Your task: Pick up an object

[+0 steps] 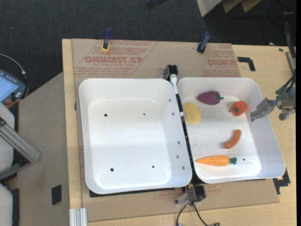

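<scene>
The worktop [141,55] is flat brown board with red print. The left bin [94,126] is smooth white plastic with rounded corners and small dark dots on its floor. The right bin [268,145] holds a matte yellow oval [192,112], a bumpy purple cluster [209,98], a tapered orange carrot [214,161], a curved orange sausage shape [233,138] and a rounded red-orange piece [238,108]. The grey metal hand [270,108] is at the right rim; whether it is released or clenched cannot be told.
</scene>
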`<state>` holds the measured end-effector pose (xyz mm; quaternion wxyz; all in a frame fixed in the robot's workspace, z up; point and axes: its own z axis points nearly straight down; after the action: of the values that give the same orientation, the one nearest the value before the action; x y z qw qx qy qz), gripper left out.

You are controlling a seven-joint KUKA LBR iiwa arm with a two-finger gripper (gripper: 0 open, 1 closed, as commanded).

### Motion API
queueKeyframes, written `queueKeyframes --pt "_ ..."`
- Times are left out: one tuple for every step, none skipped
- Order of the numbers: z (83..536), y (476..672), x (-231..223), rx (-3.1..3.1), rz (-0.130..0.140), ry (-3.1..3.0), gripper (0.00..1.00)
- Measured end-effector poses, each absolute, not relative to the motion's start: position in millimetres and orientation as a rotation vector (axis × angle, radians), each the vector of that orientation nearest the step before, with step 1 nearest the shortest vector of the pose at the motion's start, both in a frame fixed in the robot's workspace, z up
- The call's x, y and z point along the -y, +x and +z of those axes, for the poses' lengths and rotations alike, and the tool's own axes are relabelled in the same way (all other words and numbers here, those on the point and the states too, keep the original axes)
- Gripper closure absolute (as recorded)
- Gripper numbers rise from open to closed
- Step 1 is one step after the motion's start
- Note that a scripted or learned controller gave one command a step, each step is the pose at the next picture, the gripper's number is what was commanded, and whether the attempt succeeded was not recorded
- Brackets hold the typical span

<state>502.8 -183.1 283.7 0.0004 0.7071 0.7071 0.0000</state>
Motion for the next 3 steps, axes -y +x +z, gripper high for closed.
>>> queueKeyframes --pt "161.6 475.8 169.9 -2.230 -0.009 2.232 0.00" --pt "95.7 519.6 223.3 -2.224 0.003 2.223 0.00" --pt "109.3 519.5 223.1 -2.219 0.003 2.220 1.00"
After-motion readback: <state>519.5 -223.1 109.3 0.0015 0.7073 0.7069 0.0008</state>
